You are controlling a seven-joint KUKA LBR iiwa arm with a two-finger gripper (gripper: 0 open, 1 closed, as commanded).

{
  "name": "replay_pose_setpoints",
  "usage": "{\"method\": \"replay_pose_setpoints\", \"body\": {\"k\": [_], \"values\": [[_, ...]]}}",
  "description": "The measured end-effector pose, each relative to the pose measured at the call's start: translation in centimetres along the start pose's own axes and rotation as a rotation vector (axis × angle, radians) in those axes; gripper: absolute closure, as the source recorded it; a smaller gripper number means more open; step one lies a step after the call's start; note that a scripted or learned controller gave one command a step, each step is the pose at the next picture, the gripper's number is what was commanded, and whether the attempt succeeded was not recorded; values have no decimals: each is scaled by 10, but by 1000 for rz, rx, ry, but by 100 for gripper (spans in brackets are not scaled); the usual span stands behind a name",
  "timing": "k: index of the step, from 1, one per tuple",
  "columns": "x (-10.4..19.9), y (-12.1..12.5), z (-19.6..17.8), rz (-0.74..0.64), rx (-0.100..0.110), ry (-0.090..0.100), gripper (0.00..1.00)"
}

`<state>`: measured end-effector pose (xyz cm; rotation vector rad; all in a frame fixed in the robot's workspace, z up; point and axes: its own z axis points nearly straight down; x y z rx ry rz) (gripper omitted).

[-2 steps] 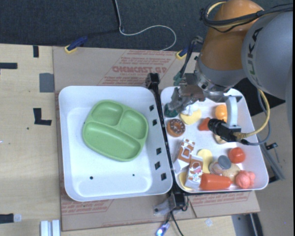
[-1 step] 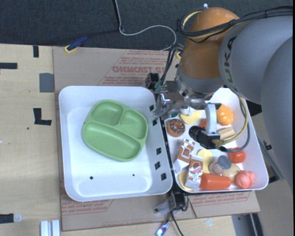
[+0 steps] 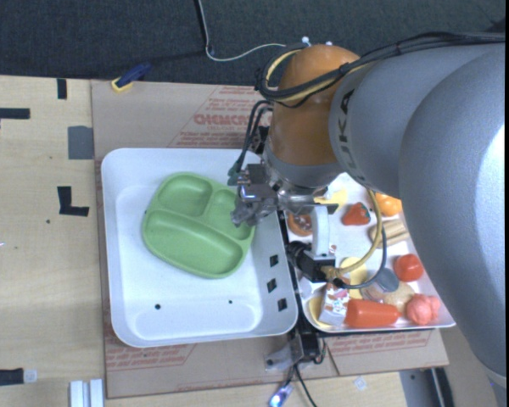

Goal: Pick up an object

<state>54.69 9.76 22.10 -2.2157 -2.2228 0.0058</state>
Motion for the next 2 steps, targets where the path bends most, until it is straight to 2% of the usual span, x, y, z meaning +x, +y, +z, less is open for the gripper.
{"method": "replay_pose_setpoints", "body": {"k": [1,2], "values": [[18,-48,-140,-3,-14,5,100],[-36,-65,-260,5,-17,2,100]]}}
